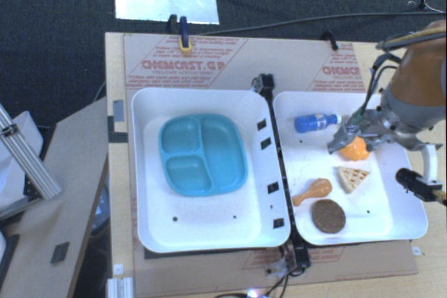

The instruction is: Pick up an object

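The right bin [401, 216] holds a blue bottle [316, 123], an orange rounded piece [356, 149], a pale waffle wedge [353, 178], an orange drumstick [312, 191] and a brown round patty [328, 215]. My gripper [348, 138] reaches in from the right and sits low over the orange piece, covering its upper left part. It is just right of the bottle's cap end. Whether the orange piece is gripped is hidden by the gripper body.
The left bin [150, 220] holds a blue divided plate [202, 154]. A black ridge with clips [274, 164] separates the two bins. The arm's grey and orange wrist [419, 91] hangs over the right bin's far right corner.
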Robot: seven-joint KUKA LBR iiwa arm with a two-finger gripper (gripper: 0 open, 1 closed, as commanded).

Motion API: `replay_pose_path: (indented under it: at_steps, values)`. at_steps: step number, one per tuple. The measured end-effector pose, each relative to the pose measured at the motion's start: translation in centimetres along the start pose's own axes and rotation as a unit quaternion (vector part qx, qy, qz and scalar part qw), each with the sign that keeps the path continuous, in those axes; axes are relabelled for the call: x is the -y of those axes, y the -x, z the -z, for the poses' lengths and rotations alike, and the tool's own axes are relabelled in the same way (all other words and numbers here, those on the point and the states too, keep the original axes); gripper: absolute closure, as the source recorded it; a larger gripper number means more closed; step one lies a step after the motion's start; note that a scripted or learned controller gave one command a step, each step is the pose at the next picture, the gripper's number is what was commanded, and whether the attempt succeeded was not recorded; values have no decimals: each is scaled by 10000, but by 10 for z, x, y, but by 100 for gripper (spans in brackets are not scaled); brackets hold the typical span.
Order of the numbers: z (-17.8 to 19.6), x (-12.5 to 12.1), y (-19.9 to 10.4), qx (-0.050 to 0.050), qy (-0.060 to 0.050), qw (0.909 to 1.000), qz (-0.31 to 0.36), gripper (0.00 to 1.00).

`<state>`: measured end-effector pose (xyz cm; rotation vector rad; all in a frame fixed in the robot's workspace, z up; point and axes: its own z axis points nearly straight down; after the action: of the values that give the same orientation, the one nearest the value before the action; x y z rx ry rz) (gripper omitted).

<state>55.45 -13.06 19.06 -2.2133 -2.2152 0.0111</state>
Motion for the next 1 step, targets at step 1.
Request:
replay_pose_path:
  at_steps: [1]
  values:
    - [7,-3,0,10,65,10000,15,0]
